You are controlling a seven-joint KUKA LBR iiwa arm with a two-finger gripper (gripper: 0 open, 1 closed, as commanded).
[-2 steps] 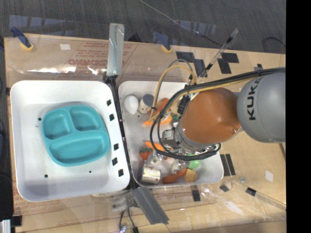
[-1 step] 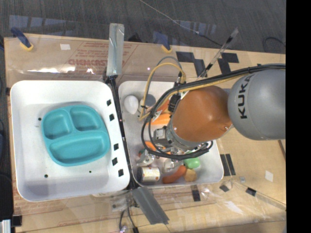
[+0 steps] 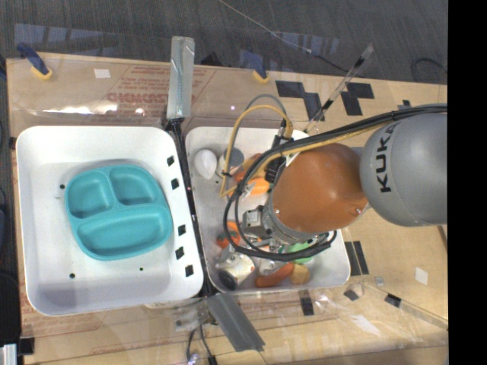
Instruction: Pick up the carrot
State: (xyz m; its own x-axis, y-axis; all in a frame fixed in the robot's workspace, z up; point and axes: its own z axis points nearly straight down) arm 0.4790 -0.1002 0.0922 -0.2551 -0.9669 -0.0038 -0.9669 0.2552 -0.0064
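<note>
Inspector: Both bins sit on your bench; arm (image 3: 319,192) covers the right bin (image 3: 199,204). Carrot (image 3: 272,278) lies at its near wall.

Operator: Grip?

Inspector: Cannot tell. Clutter beside the carrot risks a wrong pick.

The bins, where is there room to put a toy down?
Roomiest is the left bin: bare white floor runs all around the teal divided plate, widest below it. The right bin is crowded, with the arm over its toys; a small bare strip lies at its top left.
</note>
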